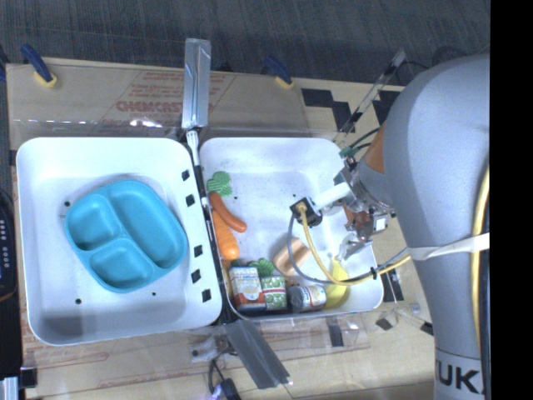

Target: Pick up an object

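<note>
Grey arm (441, 190) looming over right bin (266, 152); gripper (360, 223) hanging at its right side.
Item: toy carrot (226, 219), lying against the bin's left wall, well apart from my gripper and to its left across bare bin floor, long axis running up-and-down along that wall. Nearer candidates: small cartons (258, 288) and a can (310, 297) crowding the near wall, below-left of my gripper. Finger state: I am unable to tell. Blue divided plate (125, 233) sitting in left bin (50, 173).
</note>
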Motion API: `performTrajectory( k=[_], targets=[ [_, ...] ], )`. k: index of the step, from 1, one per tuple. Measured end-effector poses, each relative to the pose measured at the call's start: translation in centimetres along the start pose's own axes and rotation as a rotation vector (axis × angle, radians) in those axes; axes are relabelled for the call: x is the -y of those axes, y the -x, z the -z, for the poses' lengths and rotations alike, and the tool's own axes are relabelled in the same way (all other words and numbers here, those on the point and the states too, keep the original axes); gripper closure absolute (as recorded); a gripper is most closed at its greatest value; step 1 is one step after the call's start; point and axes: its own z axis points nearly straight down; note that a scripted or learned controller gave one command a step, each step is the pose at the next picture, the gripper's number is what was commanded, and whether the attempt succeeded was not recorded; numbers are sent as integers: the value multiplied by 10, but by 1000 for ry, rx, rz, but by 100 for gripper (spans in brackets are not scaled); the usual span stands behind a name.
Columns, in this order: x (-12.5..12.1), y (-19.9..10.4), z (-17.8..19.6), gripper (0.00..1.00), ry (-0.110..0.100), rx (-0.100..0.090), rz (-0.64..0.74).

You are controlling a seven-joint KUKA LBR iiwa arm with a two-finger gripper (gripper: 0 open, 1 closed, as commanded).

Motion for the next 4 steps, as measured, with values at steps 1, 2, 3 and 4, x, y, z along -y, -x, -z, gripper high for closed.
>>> performTrajectory(
  k=[1,2,3,4],
  targets=[
    [0,-4,-26,0,2,-4,4],
    [-10,-45,65,0,9,-14,22],
    [-18,-99,75,0,7,-10,90],
    [-2,-9,-19,0,1,0,78]
  ],
)
